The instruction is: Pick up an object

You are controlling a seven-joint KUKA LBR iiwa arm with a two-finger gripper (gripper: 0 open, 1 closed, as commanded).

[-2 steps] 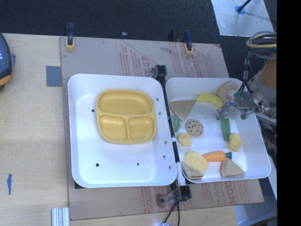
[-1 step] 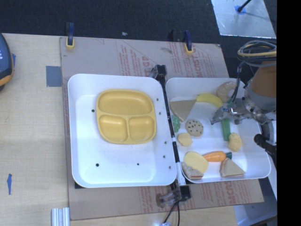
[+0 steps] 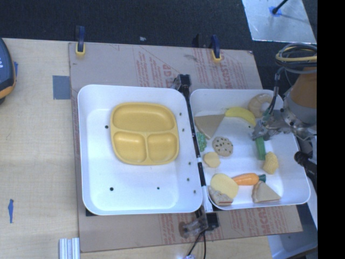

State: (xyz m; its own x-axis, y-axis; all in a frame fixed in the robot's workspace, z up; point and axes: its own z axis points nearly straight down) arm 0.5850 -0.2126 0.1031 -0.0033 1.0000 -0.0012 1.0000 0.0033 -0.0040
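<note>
The right bin (image 3: 302, 196) holds several toy foods: a banana (image 3: 241, 114), a chocolate-chip cookie (image 3: 222, 145), a tan wedge (image 3: 209, 124), a carrot (image 3: 247, 179), a corn piece (image 3: 270, 162) and a green stick (image 3: 260, 148). My gripper (image 3: 264, 132) reaches in from the right, low over the bin's right half. It sits just above the top end of the green stick and right of the banana. Nothing is visibly lifted.
The left bin (image 3: 91, 188) carries a yellow divided plate (image 3: 144, 132). The right bin also holds a beige round piece (image 3: 260, 102), a yellow lump (image 3: 211, 159), a bread-like piece (image 3: 222, 188) and a pale wedge (image 3: 265, 193). Clamps (image 3: 215, 52) stand at the bench's far edge.
</note>
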